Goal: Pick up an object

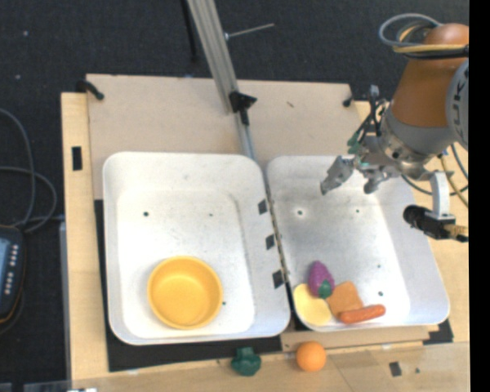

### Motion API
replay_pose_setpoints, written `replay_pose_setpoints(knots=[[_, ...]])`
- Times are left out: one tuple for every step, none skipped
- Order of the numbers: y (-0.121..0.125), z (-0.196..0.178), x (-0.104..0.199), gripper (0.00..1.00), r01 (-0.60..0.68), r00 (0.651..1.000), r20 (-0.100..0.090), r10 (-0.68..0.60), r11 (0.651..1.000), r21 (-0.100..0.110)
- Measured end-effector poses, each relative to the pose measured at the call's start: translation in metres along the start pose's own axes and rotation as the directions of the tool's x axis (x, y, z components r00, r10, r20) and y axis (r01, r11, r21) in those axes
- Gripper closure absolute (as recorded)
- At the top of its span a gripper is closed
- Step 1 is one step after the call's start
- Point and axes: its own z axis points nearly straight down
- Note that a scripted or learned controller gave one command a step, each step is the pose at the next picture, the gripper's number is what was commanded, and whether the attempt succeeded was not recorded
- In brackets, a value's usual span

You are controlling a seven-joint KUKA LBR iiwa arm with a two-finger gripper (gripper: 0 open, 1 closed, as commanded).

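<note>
A purple toy (319, 278), an orange block (344, 297), a red carrot-like stick (363, 314) and a pale yellow piece (310, 307) lay bunched in the near corner of the right bin (408, 251). The gripper (355, 178) hung over the far end of that bin, well apart from them, its two fingers spread with nothing between. A yellow bowl (184, 291) sat in the left bin (131, 219). An orange ball (310, 356) and a green toy (246, 362) lay on the bench (163, 113).

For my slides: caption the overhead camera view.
Open claw hovers over right white bin, far from purple, orange and yellow toy foods clustered at its near edge.
</note>
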Motion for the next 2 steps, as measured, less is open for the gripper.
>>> replay_pose_setpoints(knots=[[0.0,0.0,0.0,0.0,-0.001,1.0,0.0,0.001,1.0,0.0],[0.002,0.063,-0.002,0.0,-0.004,1.0,0.002,0.004,1.0,0.007]])
